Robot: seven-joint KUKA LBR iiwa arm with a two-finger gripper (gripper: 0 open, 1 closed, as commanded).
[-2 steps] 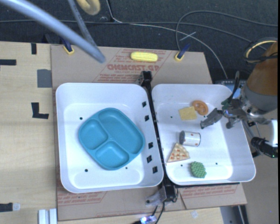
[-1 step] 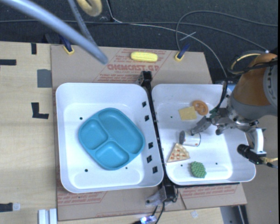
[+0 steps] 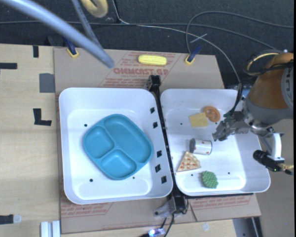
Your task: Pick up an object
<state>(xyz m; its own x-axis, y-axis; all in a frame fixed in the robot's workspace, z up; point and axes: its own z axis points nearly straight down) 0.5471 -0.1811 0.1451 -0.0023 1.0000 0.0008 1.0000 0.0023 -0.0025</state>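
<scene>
Silvery and small, the metal cup [image 3: 201,146] lies on its side near the middle of the right bin [image 3: 237,179]; it looks light, stiff and slippery, best pinched across its rim. Just beside it toward the bin's right edge hangs the gripper [image 3: 221,133], nothing visibly held

Red print on the cardboard sheet [image 3: 133,70] under the bins reads roughly "CHEMCAST GP". More red lettering runs along its near edge, too small to read.
</scene>
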